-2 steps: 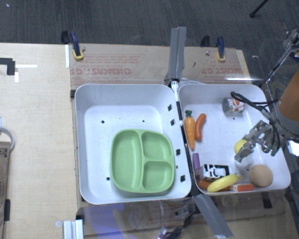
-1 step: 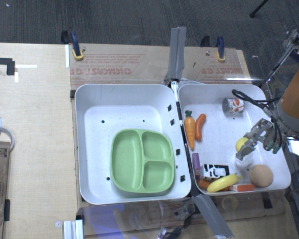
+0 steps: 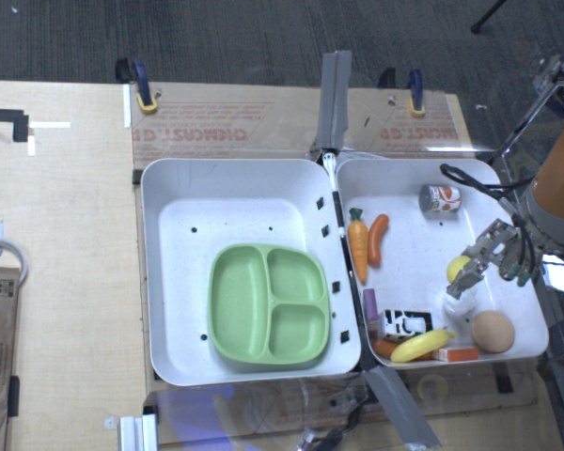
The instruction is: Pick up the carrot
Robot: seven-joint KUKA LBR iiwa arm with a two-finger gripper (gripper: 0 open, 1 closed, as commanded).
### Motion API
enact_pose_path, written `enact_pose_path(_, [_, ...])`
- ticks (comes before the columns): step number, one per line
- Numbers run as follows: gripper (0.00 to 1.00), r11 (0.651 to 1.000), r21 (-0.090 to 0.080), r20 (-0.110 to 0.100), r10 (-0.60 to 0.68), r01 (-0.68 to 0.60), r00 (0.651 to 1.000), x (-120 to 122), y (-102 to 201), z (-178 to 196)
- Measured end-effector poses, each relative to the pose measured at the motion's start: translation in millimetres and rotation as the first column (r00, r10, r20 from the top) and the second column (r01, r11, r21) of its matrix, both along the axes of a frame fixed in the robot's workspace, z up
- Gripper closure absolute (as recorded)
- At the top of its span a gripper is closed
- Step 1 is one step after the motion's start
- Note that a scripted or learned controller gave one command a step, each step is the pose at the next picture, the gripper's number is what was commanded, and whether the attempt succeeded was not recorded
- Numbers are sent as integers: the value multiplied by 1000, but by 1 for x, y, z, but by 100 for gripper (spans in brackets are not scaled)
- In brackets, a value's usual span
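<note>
Sitting side by side on the bench, two shallow white bins meet at a central seam. The left bin carries a green divided plate with three compartments, set toward its near right corner. The right bin is crowded: the carrot lies lengthwise against the left wall, leafy end pointing far, with a small orange-red sausage-shaped piece just beside it on the right. A small can lies at the far side; its label is too blurred to read. Along the near wall are a black-and-white box, a banana and a tan egg-shaped ball. A yellow lemon-like fruit sits near the right side.

The jaws hang over that yellow fruit, well apart from the carrot; whether they are apart or together cannot be told.

Red lettering runs along the cardboard behind the bins, upside down and unreadable. Open white floor lies in the middle of the right bin, between the carrot and the jaws.
</note>
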State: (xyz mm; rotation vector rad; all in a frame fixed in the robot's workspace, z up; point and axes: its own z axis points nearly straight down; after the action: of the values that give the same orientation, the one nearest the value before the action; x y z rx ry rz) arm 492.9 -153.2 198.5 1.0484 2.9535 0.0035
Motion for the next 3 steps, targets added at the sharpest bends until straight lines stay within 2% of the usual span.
enact_pose_path(1, [100, 1000, 0, 3, -2, 2, 1000, 2, 0, 9])
enact_pose_path(2, [100, 887, 0, -6, 461, -461, 887, -14, 16, -22])
enact_pose_path(3, [100, 889, -1, -2, 458, -458, 889, -12, 16, -13])
